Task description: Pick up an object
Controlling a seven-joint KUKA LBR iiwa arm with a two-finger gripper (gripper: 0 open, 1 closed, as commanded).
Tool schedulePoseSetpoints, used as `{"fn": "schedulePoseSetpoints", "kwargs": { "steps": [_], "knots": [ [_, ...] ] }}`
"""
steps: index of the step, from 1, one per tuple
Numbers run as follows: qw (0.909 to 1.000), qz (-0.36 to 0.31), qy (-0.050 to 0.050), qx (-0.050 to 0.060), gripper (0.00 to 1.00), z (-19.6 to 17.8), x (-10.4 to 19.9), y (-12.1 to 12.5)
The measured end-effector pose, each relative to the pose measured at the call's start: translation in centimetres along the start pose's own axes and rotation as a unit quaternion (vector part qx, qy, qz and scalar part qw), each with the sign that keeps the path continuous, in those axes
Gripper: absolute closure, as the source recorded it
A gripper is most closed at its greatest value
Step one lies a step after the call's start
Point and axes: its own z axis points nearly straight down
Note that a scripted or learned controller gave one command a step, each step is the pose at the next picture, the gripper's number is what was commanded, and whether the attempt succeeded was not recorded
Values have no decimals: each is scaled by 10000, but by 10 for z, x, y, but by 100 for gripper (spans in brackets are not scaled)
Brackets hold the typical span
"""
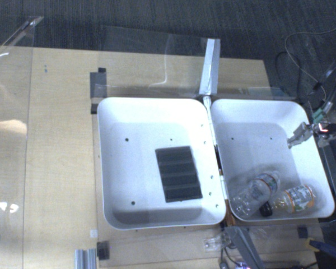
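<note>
Your gripper (300, 133): at right bin's (252, 116) far right rim; grip state indiscernible. Two clear bottles (256, 194) (294, 199): lying in that bin's near corner, well apart from it.

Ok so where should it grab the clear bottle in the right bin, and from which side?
Grip the clear bottle across its middle, coming straight down. It lies on its side, tilted across the right bin floor, with a second bottle close beside it.
</note>
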Motion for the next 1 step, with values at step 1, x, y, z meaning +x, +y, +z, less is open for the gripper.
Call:
{"fn": "schedulePoseSetpoints", "kwargs": {
  "steps": [1],
  "knots": [
    [9835,1809,0,-11,0,-46,24,-35]
  ]
}}
